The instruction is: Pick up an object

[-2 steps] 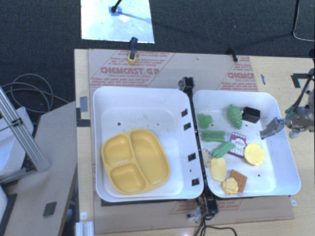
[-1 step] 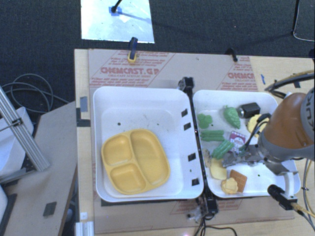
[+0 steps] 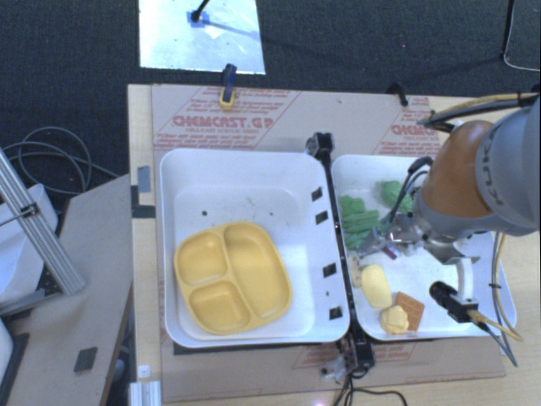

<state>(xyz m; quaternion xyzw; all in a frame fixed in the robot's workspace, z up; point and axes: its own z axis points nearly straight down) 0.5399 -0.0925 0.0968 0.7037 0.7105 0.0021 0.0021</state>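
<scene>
Nearest the camera, along the front edge of the right bin (image 3: pixel 486 332), lie the small pieces a grasp would most likely go for: a pale yellow lump (image 3: pixel 394 319) touching a flat tan cracker (image 3: pixel 412 309), and just behind them a smooth yellow oblong (image 3: pixel 375 286) like a toy potato. Judging by their look, all three are light plastic play food, stiff rather than soft, with glossy rounded skins that could slip from a loose pinch; the oblong seems best taken across its narrow middle, while the thin cracker, lying flat on the floor of the bin, offers little edge to catch. Beside them in the left bin (image 3: pixel 194 176), a yellow tray (image 3: pixel 232 276) with three compartments rests flat, broad and shallow, probably graspable only by its rim. Farther back in the right bin, the gripper (image 3: pixel 382 245) hangs low near the divider (image 3: pixel 331 227), just beyond the oblong and at the near edge of a cluster of green pieces (image 3: pixel 362 216); its fingers are too small and dark here to tell whether they are spread or closed, and nothing can be seen held between them. Behind, the grey arm (image 3: pixel 499 176) with its orange band (image 3: pixel 452 172) reaches in from the right over the bench (image 3: pixel 254 117).
</scene>
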